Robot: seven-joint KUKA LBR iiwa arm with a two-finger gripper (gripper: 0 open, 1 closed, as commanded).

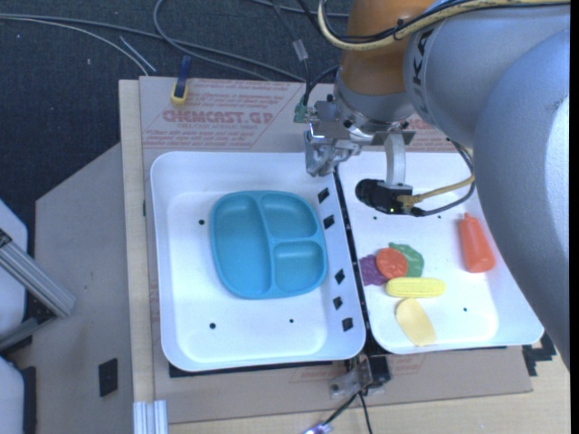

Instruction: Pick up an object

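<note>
Nearest, along the right bin's [507,328] front edge, lie a pale yellow piece [415,321], a corn cob [415,287] and a red-green-purple cluster [392,262]; an orange carrot [475,243] sits toward its right edge. The left bin [172,269] carries a blue divided plate [268,242]. Farther back, the end effector [324,156] hangs over the bins' shared far edge; its grip I cannot tell.
</note>
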